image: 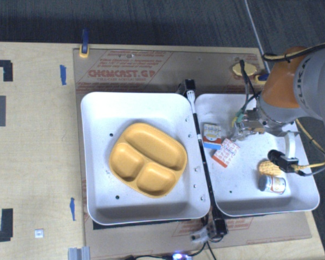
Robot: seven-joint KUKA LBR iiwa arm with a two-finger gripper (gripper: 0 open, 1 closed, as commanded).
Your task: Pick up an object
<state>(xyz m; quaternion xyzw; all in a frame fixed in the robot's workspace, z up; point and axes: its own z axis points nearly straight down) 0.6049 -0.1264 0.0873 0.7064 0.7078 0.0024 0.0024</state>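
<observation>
Nothing you can pick sits in the tool. It hangs over the far-left part of the right bin, low among cables, and you cannot tell whether it is spread or pressed together.

- Small printed carton: in the right bin, close to its left wall, just left of the tool and apart from it. It lies flat, with a blue and orange strip on its near edge.
- Red-and-white packet: just near-right of the carton, lying askew, with one corner about touching it. It is on the near side of the tool.
- Yellow crinkled piece: towards the bin's right side, well apart from the packet. You cannot make out what it is.
- Small can: on its side, touching the near edge of the yellow piece, in the near-right part of the bin.
- Yellow divided plate: three compartments, alone in the middle of the left bin, turned at a slant.

The arm comes in from the right, its orange band above the right bin's far edge. Both bins rest side by side, rims touching, on a brown sheet with red lettering. The sheet lies on the pale wooden table, which has blue tape marks left of the sheet.
</observation>
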